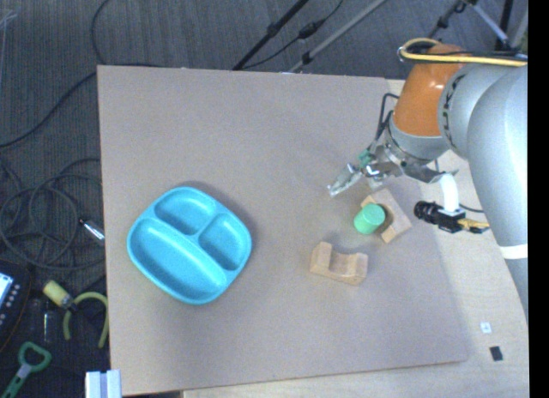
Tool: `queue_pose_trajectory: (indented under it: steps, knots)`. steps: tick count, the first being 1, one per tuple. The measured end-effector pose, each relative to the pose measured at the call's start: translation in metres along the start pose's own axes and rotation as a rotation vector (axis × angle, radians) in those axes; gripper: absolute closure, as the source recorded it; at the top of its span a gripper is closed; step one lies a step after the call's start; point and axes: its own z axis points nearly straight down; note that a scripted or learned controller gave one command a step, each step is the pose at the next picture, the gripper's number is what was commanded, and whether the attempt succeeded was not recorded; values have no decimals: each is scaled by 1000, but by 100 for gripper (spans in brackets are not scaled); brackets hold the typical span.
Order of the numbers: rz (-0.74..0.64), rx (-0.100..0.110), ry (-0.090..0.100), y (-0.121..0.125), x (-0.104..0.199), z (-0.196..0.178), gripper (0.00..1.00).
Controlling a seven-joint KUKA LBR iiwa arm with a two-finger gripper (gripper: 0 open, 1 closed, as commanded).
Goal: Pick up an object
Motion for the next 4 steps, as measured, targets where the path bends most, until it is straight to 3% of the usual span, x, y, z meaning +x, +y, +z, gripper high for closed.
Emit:
queue_pose_trajectory:
  steps: [1, 2, 3, 4]
  knots:
    - [-124, -1, 3, -71, 37, -1, 0]
    - [-122, -5, 2, -69, 36, -11, 100]
    - [-285, -3, 3, -35, 73, -100, 100]
    - [-409, 0, 5, -129, 58, -35, 100]
